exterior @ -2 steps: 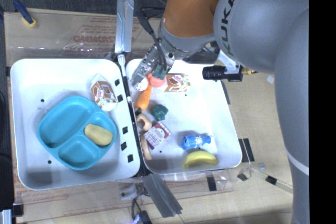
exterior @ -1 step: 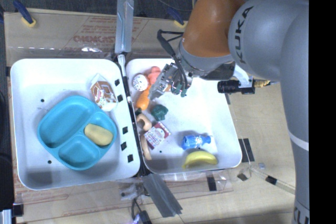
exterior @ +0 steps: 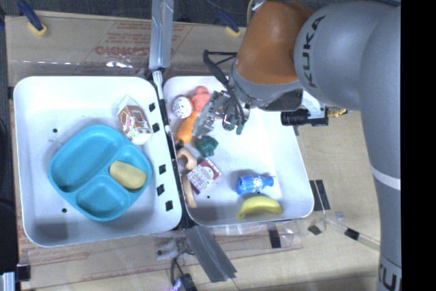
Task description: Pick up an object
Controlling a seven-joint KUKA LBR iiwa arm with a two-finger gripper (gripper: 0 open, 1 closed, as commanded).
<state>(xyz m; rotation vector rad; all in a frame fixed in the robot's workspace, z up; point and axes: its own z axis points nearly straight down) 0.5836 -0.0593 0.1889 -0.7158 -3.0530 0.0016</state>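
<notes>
Grey and orange, the arm is reaching over the right bin, its gripper hanging above the toys by the divider; whether the jaws are spread or pressed together I cannot tell. Nothing is showing between them. In the left bin a blue plate is carrying a yellow potato-like piece. Nearest the gripper, an orange carrot and a small green piece are lying. Both are probably light, stiff plastic, rather slippery; gripping the carrot across its narrow middle looks safest.
</notes>
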